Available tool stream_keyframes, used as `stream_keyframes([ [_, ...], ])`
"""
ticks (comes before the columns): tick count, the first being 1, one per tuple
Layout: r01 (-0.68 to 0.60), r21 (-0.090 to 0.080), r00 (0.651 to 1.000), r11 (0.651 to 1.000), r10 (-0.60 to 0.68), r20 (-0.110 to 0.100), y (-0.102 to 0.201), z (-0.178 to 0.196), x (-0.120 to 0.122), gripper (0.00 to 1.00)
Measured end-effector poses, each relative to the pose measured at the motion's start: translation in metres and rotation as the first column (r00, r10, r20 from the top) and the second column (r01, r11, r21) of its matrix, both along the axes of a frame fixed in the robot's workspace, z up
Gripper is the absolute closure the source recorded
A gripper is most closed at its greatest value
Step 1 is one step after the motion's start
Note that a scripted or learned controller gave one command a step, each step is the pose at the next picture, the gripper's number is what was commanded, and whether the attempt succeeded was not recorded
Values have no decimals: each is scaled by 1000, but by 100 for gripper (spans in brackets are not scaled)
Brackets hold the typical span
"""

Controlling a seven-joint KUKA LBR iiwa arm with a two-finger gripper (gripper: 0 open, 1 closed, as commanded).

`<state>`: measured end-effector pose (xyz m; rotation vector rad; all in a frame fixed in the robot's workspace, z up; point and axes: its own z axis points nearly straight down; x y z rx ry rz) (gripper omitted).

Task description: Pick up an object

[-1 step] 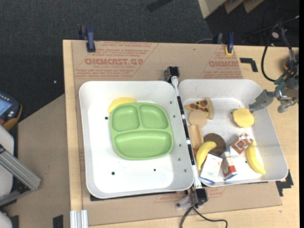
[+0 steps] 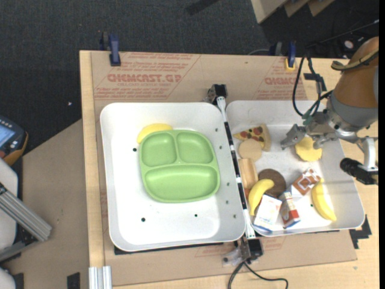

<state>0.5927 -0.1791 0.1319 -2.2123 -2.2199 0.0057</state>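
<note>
A brown board (image 2: 180, 77) with red writing is laid under two white bins; dark carpet is seen around it, and blue clamps (image 2: 112, 46) are fixed at its far edge. In the left bin (image 2: 120, 209) a green plate (image 2: 178, 165) with three parts is set, with a yellow thing (image 2: 153, 129) tucked just behind it. In the right bin (image 2: 346, 212) toy food is piled: a pizza slice (image 2: 252, 133), two bananas (image 2: 259, 192), a brown disc (image 2: 274, 179), small boxes (image 2: 269, 212). A pale yellow round piece (image 2: 309, 152) is seen just under the gripper (image 2: 307, 134), touching or nearly so; whether the fingers are spread or closed cannot be told.
</note>
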Motion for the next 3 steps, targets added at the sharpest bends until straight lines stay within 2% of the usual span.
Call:
stream_keyframes([
  [1, 2, 10, 1000, 1000, -2, 7, -41, -49, 9, 0],
  [2, -1, 5, 1000, 1000, 1, 10, -40, -37, 10, 100],
  [3, -4, -2, 1000, 1000, 4, 7, 30, -42, 29, 100],
])
